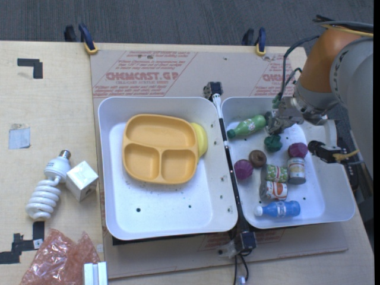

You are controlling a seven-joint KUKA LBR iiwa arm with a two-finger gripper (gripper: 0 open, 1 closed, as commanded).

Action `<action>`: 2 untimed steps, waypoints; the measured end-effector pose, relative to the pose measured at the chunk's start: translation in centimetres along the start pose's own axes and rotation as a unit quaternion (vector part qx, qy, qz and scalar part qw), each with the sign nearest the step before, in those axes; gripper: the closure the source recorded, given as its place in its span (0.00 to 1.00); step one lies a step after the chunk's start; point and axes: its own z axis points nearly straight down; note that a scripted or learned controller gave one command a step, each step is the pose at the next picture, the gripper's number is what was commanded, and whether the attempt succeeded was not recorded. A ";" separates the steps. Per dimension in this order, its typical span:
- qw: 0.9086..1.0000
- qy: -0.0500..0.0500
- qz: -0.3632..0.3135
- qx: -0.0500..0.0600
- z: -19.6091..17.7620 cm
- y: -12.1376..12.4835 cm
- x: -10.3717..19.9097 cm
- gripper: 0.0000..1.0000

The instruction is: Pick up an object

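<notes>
My gripper [276, 126] hangs low over the back of the right bin [332, 209], reaching in from the right. It sits just right of a green bottle [246, 126] lying on its side, and directly above a dark green round object [273, 142]. Whether it touches either one is unclear. Further forward in the same bin lie a brown ball [257, 157], a magenta ball [243, 169], a maroon object [298, 150], a small jar [296, 170], a green-labelled can [276, 173], a red-labelled can [274, 190] and a blue bottle [279, 209].
The left bin [172, 218] holds a yellow divided plate [160, 147] with a yellow object [201, 139] tucked at its right edge. Left of the bins lie a spiral light bulb [47, 189], a white cube [82, 178] and a red mesh bag [59, 260].
</notes>
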 end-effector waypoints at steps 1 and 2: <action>1.000 0.000 0.000 0.000 0.0 0.0 0.0 0.00; 1.000 0.001 0.003 -0.001 1.1 -9.7 -1.6 0.00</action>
